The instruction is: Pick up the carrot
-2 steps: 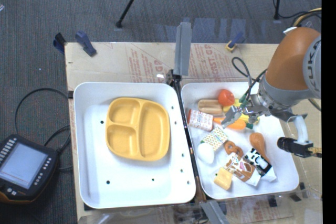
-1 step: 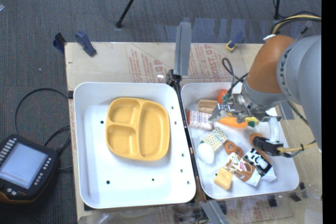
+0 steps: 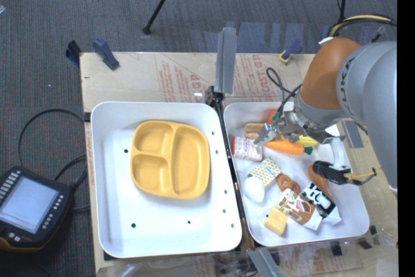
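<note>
Orange carrot (image 3: 284, 147) lying roughly level in right bin, upper middle, amid other items.

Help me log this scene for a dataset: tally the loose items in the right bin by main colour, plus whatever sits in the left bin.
Right bin, as far as the clutter lets me tell:
Orange: 1, the carrot
White: 1, an egg
Yellow: 1, a cheese-like block
Patterned or mixed packets and toys: about 5
Left bin:
Yellow: 1, a divided plate
Total: about 9

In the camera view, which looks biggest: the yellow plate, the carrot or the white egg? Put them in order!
1. yellow plate, by far
2. carrot
3. white egg, slightly smaller than the carrot
</note>
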Controlling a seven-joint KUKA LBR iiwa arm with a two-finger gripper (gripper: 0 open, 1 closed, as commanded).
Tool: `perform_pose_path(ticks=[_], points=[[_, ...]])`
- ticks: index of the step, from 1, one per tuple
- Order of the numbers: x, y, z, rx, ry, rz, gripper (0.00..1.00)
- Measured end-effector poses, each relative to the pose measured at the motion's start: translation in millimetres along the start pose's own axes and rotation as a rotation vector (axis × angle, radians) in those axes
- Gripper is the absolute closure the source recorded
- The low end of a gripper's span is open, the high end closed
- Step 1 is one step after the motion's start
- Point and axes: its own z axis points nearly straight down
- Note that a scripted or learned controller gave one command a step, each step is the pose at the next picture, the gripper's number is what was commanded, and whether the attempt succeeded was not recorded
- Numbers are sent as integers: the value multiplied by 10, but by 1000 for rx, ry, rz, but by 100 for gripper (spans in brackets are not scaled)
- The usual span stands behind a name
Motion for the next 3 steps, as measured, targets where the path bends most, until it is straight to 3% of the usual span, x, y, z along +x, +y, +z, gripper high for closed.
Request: perform_pose_path(ticks=[1,2,3], points=[[21,-11,-67,8,6,-1,100],[37,59,-1345,14,11,-101,100],[46,32,-1277,27,15,-102,0]])
